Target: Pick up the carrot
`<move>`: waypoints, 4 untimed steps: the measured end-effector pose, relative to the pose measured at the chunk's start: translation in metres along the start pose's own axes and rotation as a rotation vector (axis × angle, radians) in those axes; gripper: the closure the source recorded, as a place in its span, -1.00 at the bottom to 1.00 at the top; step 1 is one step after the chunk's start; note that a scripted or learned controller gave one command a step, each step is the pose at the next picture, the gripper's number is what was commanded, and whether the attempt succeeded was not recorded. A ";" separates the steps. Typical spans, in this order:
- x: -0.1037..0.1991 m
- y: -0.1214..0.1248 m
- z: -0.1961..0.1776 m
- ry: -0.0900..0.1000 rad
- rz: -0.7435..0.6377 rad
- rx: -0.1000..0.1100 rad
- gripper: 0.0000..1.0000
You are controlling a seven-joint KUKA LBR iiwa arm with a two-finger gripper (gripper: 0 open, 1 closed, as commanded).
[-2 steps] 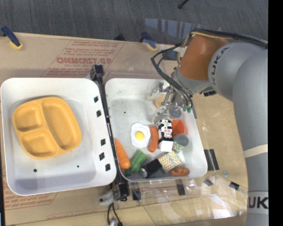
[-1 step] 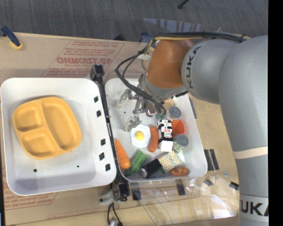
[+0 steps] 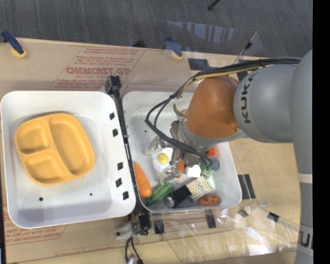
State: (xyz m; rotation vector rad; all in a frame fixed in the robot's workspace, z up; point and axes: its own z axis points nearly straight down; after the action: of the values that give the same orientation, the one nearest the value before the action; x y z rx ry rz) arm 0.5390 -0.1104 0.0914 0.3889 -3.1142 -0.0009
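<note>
My wrist, with its orange band (image 3: 212, 108), bulks closest to the lens, grey arm (image 3: 275, 100) behind it reaching in from the right, black cables looping off its left side. Below it my gripper (image 3: 182, 166) hangs low inside the right bin (image 3: 133, 110), down among the clutter; I cannot tell how it is set, since my own wrist covers most of it. Just left of the gripper sits a small white piece with a yellow centre (image 3: 163, 158). Just right and below lie a patterned, checkered block (image 3: 198, 187) and a small green-and-white item (image 3: 208, 172), with a red bit (image 3: 211, 152) peeking out from under my wrist. Further toward the near edge there is a green vegetable (image 3: 160, 193), a black object (image 3: 180, 196) touching it, and a brown piece (image 3: 210, 200) in the near right corner. The carrot (image 3: 142, 180) lies at the bin's left wall, pointing along it, its lower end just beside the green vegetable, and apart from my gripper. Beyond the dividing wall, the left bin (image 3: 60, 208) holds a yellow divided tray (image 3: 54, 148), tilted at an angle, well apart from me.
</note>
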 end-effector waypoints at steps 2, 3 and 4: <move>-0.024 -0.003 -0.001 -0.006 0.672 -0.001 -1.00; 0.002 0.016 -0.002 -0.010 0.923 0.004 -1.00; 0.012 0.016 -0.002 -0.008 0.992 0.002 -1.00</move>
State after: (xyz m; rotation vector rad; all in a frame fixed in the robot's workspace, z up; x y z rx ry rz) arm 0.5229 -0.0980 0.0931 -1.1434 -2.9314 0.0031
